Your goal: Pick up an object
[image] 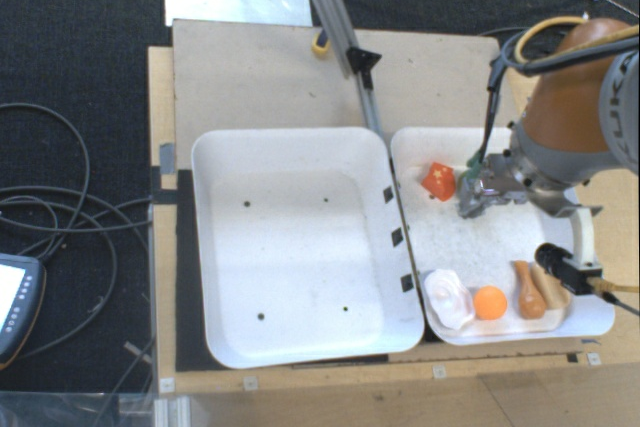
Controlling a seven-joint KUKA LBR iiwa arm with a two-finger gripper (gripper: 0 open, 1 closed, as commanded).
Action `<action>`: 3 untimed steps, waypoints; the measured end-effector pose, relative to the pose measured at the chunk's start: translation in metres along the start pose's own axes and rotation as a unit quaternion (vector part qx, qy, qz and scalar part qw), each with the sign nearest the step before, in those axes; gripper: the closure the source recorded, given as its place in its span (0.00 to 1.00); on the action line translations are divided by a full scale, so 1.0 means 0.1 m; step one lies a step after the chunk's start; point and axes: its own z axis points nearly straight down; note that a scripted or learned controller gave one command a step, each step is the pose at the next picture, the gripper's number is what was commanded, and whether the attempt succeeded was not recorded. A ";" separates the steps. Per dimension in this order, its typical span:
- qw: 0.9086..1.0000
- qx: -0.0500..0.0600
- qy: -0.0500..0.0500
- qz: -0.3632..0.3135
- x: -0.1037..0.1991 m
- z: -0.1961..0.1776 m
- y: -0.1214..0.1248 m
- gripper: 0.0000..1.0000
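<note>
Far left, on the dark floor: a tablet-like pendant (14, 300) with loose black cables (70, 205) running from it. Left bin (215, 215): white, shallow, a few small dark dots on its floor. A grey pole (330, 5) slants down from the top to the seam between the bins.

Right bin (420, 150): red-orange object (439, 181) in the upper left part, small, blocky, angular, lying on the speckled floor. Just right of it, the gripper (474, 198), metallic, low over the bin, very near the red piece but nothing seen between its fingers; finger state cannot tell, too blurred.

Along the bin's near edge: white crumpled lump (447, 297), orange ball (490, 303) touching or just beside it, tan wooden peg-like piece (530, 290) further right. Arm (575, 105) comes in from the right, orange band above the wrist.
</note>
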 end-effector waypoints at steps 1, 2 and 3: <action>1.000 0.000 0.000 0.000 0.55 -0.10 0.19 1.00; 1.000 0.000 0.000 0.000 1.08 0.01 0.44 1.00; 1.000 0.000 0.000 0.001 1.54 -0.09 0.59 1.00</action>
